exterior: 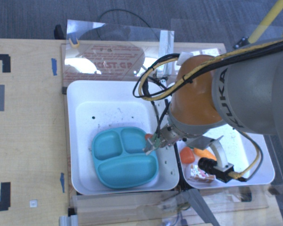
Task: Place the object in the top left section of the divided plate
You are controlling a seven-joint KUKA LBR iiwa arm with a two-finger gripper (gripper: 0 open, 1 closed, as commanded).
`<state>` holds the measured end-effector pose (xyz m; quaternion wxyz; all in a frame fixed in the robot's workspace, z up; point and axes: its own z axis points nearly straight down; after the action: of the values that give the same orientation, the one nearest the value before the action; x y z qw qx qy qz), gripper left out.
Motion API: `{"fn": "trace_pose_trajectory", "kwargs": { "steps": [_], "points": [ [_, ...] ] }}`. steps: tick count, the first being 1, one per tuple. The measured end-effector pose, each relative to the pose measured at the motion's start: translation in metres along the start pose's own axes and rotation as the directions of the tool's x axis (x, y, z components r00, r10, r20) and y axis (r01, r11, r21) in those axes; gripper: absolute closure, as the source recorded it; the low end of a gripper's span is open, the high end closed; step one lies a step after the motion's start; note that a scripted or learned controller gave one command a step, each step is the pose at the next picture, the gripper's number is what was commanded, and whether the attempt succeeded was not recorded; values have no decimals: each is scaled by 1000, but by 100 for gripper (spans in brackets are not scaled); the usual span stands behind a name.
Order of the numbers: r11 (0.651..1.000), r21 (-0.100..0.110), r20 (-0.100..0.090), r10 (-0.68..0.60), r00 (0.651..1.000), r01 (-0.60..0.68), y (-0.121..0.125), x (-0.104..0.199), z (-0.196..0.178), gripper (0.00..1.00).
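Divided plate [125,164], blue, lying in the left white bin [85,126] on the worktop [28,126]; pincer [152,145] at the plate's right rim beside its upper right section, a small reddish object [149,137] by its tip, grip state cannot be told.

Grey arm [247,91] reaching from right, orange-banded wrist, hand [153,144] pointing down-left

Two white bins [80,126] sit side by side on a wooden bench [28,126]; a clear plastic sheet [113,55] lies behind them.
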<state>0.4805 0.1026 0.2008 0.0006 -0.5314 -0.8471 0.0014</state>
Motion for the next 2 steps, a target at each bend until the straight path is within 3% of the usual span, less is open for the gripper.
{"fn": "trace_pose_trajectory", "kwargs": {
  "steps": [1, 2],
  "points": [
    [954, 5, -5, -300, 954, 300, 1, -2, 53, 100],
    [995, -16, 5, -98, 995, 98, 6, -2, 75, 100]
  ]
}}
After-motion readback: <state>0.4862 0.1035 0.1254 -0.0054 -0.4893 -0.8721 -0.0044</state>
